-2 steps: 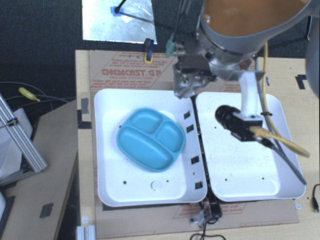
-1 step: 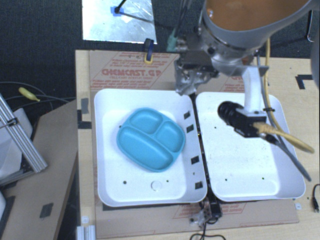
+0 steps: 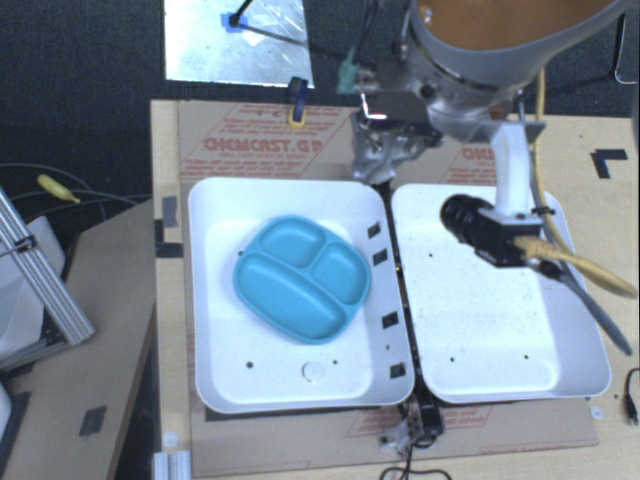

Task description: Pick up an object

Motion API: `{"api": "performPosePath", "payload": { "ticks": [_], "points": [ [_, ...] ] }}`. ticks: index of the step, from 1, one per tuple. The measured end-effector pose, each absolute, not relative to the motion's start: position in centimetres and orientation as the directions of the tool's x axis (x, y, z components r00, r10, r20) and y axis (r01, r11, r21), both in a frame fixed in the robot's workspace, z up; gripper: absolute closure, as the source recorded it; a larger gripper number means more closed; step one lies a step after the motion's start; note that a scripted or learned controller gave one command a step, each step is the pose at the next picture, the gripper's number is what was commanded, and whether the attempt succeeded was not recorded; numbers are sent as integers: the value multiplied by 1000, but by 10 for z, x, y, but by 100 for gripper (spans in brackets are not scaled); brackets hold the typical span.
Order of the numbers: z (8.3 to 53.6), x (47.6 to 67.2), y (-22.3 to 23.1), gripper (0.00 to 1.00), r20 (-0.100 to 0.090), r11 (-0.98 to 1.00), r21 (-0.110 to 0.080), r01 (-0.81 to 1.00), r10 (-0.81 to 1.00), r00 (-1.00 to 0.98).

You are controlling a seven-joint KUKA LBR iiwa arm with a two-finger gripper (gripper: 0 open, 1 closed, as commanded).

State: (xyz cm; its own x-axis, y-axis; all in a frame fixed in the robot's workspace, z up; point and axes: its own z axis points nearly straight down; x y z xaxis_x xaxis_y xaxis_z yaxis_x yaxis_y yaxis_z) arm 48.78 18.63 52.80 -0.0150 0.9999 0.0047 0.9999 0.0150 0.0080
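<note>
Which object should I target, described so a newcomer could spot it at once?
Look at the two white bins side by side and take the left bin. Near its middle lies a blue plate, rounded and moulded into three compartments; its bright blue against the white floor sets it apart.

Plate (image 3: 300, 278): light blue plastic, rounded outline, divided into three compartments, one long section along its near-left side and two smaller ones on the far-right side. Lies flat, open side up, nothing in the compartments. Turned diagonally to the walls of the white bin (image 3: 225, 368) on the view's left. Sits about mid-bin, right edge near the wall next to the other bin.
</note>
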Motion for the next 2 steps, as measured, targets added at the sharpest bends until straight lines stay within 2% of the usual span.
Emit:
{"api": "performPosePath", "payload": {
  "ticks": [1,2],
  "points": [
    [312,552,184,100,-5,-2,-11,1000,1000,2],
    [325,484,94,100,-2,-8,-1,1000,1000,8]
  ]
}}
